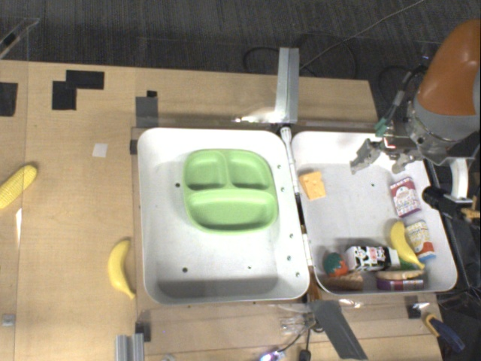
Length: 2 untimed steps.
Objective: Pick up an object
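My gripper (pixel 382 160) hangs over the back of the right bin (pixel 353 216), open, with nothing between its fingers. An orange cheese wedge (pixel 313 185) lies to its left near the divider. A red-and-white packet (pixel 403 197) lies just in front of the gripper. Along the bin's front and right side are a yellow banana (pixel 403 245), a small bottle (pixel 421 239), a black-and-white carton (pixel 368 257), a green-and-red piece (pixel 333 262) and a purple item (pixel 398 280).
The left bin (pixel 161 224) holds a green divided plate (pixel 229 188). On the bench to the left lie another banana (pixel 120 268) and a corn cob (pixel 16 186). A metal post (pixel 288 89) stands behind the divider between the bins.
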Available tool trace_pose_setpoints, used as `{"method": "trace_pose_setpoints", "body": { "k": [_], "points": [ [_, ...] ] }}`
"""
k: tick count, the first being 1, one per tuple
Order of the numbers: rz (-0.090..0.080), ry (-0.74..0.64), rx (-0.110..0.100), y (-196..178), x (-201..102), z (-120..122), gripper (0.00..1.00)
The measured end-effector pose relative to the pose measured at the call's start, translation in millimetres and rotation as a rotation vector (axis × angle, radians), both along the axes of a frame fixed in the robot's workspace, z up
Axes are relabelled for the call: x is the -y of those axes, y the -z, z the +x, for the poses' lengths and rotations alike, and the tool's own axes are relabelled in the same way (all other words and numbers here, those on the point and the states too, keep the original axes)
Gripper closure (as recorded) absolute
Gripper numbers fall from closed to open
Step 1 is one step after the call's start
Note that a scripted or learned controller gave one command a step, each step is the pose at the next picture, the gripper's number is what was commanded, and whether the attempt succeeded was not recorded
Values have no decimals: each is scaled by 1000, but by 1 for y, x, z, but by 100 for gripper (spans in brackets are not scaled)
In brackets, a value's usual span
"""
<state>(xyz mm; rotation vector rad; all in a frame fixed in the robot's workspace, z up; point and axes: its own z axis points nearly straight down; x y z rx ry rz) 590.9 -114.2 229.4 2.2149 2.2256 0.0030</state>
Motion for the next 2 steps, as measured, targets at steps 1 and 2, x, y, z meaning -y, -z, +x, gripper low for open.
{"method": "trace_pose_setpoints", "body": {
  "k": [1, 2],
  "points": [
    [1, 137, 0, -14, -59, 12, 0],
    [-1, 166, 0, -17, -9, -13, 0]
  ]
}}
